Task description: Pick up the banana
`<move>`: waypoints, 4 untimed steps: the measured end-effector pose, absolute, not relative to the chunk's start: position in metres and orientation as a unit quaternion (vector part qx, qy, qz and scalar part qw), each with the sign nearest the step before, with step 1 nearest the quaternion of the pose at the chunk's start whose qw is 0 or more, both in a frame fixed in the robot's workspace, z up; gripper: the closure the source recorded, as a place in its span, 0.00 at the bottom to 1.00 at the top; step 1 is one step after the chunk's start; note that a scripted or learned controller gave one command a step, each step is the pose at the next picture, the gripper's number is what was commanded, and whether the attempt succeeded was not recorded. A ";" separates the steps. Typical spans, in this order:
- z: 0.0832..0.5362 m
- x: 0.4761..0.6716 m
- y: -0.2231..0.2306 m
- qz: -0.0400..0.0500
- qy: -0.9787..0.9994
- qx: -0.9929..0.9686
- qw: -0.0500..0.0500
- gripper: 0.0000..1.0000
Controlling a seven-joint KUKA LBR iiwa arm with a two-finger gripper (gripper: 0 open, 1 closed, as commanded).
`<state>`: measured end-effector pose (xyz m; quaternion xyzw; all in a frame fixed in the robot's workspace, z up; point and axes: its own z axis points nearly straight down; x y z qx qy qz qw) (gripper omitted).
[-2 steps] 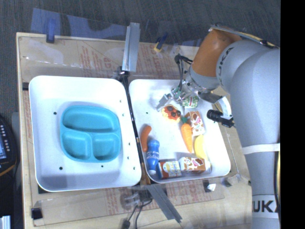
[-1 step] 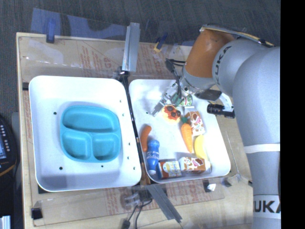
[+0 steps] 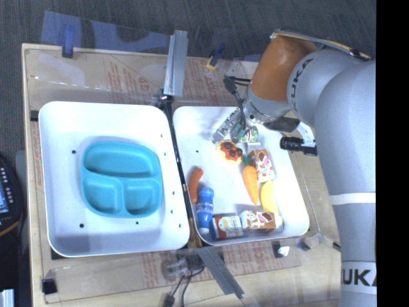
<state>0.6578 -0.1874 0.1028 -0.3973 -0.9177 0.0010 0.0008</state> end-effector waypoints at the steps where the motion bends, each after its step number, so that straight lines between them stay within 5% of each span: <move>1: 0.103 0.658 -0.187 0.001 -0.918 -0.397 0.001 0.00; 2: 0.114 0.659 -0.187 0.001 -0.919 -0.395 -0.001 1.00; 3: 0.114 0.659 -0.187 0.001 -0.919 -0.395 -0.001 0.00; 4: 0.124 0.660 -0.187 0.002 -0.920 -0.393 -0.004 1.00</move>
